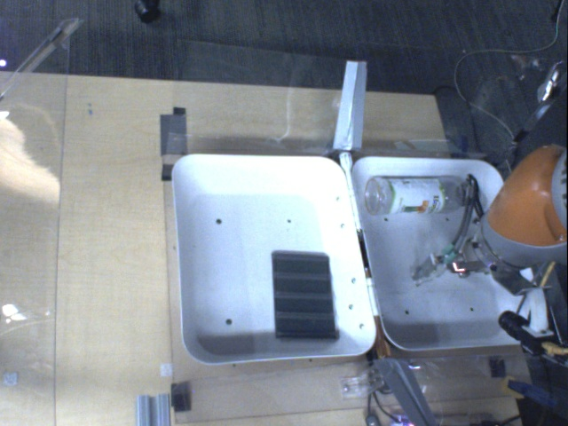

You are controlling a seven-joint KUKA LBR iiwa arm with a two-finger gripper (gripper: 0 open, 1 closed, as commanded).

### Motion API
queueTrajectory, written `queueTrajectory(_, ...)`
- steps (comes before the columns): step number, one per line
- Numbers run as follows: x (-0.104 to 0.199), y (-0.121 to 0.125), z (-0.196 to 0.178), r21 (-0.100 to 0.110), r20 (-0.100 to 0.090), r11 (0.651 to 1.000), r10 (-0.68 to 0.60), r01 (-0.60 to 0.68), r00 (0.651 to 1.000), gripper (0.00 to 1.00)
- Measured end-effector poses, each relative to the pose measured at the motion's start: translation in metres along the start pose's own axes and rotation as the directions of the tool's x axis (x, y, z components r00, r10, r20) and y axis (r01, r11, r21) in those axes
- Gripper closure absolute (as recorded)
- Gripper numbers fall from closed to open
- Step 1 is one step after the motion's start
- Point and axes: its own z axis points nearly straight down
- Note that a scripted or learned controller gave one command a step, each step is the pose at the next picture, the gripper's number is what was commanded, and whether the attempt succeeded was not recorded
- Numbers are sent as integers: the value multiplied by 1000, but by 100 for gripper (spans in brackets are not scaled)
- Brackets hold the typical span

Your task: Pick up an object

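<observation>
Nearest to you, at about six o'clock in the left white plastic bin (191, 238), lies a black ribbed rectangular block (303, 295), flat on the floor of the bin and just short of its near wall. Nothing touches it.

Move to three o'clock and you find the right white bin (390, 322), where the grey arm with its orange band (528, 207) reaches in from the right edge. Its two-finger gripper (441, 266) hangs low over the middle of that bin, the thin metal parts blurred against the white floor; you cannot tell from here how the pincer stands, and nothing can be seen caught in it.

Farther back, toward one o'clock, a clear plastic bottle with a pale label (410, 195) lies on its side along the far wall of the right bin, near the gripper but apart from it.

You are, by my reading, in the approach step: nothing is picked yet. The bottle is the likeliest target. The next move calls for shifting toward the far wall and straddling the bottle across its narrow width, since a round, smooth body may roll away.
</observation>
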Motion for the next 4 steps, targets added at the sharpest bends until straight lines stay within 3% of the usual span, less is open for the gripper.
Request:
queueTrajectory(1,-55,91,4,9,-2,985,171,-171,985,0)
queueTrajectory(2,-28,121,-3,46,-1,999,17,-17,1000,0)
queueTrajectory(3,-39,139,7,82,-26,971,-222,223,975,0)
queueTrajectory(4,-38,137,6,66,-16,953,-295,295,955,0)
